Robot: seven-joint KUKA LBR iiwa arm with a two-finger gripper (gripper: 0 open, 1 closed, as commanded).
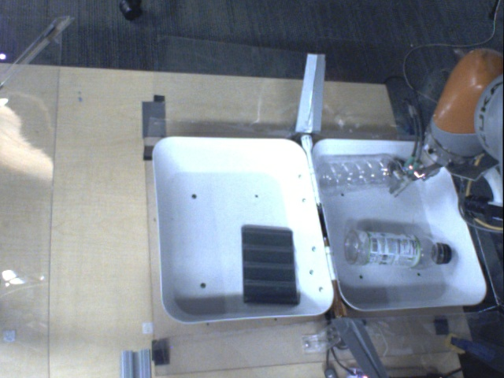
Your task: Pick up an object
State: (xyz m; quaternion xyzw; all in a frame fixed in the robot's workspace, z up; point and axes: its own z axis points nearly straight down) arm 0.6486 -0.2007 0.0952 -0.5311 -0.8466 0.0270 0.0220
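Note:
A clear plastic bottle (391, 250) with a black cap lies on its side in the right bin (465, 290). At the back of that bin lies a clear ridged plastic piece (354, 173). My gripper (406, 174) hangs low over the back of the right bin, at the right end of the ridged piece, and whether it touches the piece is unclear. A black ribbed block (269, 264) rests flat in the front of the left bin (181, 211).
A metal post (310, 93) stands behind the seam between the two bins. The grey arm with its orange band (465, 85) comes in over the right bin's back right corner. Cables run along the right edge.

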